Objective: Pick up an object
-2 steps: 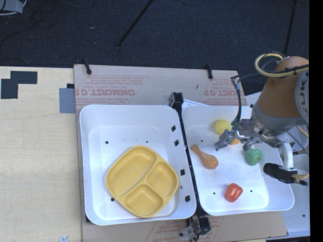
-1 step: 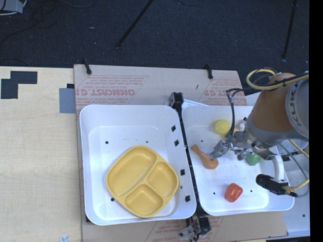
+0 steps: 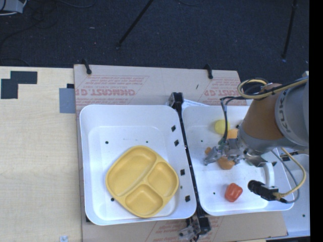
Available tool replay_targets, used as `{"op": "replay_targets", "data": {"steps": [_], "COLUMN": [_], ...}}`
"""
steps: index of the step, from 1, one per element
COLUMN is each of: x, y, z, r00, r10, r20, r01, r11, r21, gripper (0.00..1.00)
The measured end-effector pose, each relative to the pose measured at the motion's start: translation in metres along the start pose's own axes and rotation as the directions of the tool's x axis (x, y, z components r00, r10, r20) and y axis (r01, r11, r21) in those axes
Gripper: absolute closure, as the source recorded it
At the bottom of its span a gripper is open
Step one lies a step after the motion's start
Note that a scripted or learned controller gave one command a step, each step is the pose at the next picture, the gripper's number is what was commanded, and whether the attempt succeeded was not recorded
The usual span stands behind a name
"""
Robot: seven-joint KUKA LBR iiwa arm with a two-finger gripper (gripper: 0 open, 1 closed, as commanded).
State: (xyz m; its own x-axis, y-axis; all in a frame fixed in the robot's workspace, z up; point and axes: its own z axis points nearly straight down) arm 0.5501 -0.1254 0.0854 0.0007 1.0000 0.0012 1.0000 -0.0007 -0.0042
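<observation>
A small orange-brown object (image 3: pixel 226 163) lies in the middle of the right bin (image 3: pixel 202 195), directly at the tip of the gripper (image 3: pixel 220 157). The arm (image 3: pixel 275 117) reaches in from the right edge of the frame, its wrist bent down over the bin. Whether the fingers are spread or pinching the object cannot be told. A yellow ball (image 3: pixel 220 126) sits above, a red object (image 3: pixel 233 192) below. The left bin (image 3: pixel 96 120) holds a yellow divided plate (image 3: pixel 142 181).

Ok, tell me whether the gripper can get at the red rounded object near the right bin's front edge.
Probably yes. The red rounded object lies alone on bare bin floor, below the gripper, with nothing between them or on top.
</observation>
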Motion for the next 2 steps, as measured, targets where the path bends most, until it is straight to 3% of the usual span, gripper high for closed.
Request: {"op": "replay_targets", "data": {"steps": [1, 2], "x": [-0.002, -0.009], "y": [0.0, -0.003], "z": [-0.013, -0.072], "r00": [1.0, 1.0], "r10": [0.005, 0.006], "r20": [0.001, 0.001], "r01": [-0.005, -0.006], "r11": [1.0, 1.0], "r21": [-0.001, -0.005], "gripper": [1.0, 1.0]}}
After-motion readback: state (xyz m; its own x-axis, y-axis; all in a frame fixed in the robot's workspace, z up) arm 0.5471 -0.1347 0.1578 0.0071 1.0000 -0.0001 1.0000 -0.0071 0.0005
